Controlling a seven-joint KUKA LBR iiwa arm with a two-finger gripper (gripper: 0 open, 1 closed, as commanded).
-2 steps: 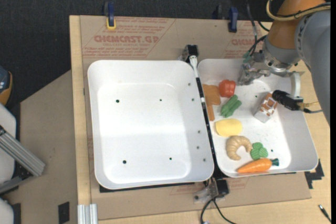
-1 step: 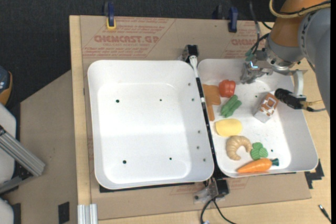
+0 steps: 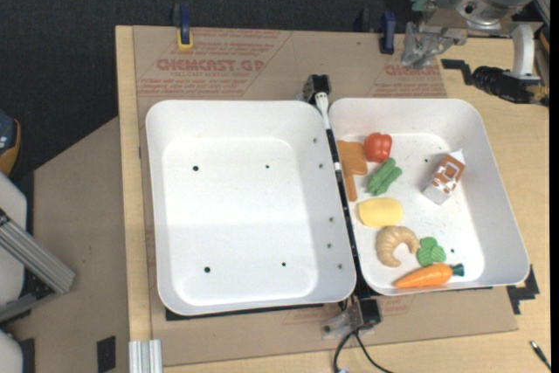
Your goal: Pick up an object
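Observation:
My gripper (image 3: 423, 51) hangs high above the bench, beyond the far edge of the right bin (image 3: 489, 214), with nothing between its fingers. In the right bin lie a red tomato (image 3: 377, 146), an orange slab (image 3: 352, 163), a green pepper-like piece (image 3: 383, 177), a yellow lemon-shaped piece (image 3: 381, 211), a tan croissant (image 3: 396, 244), a green broccoli piece (image 3: 431, 252), an orange carrot (image 3: 425, 276) and a small white and brown box (image 3: 445, 177).
The left bin (image 3: 175, 275) sits beside the right one, joined along a black-clipped seam (image 3: 336, 188). Both rest on a brown cardboard sheet (image 3: 218, 61) held by blue clamps (image 3: 182, 22).

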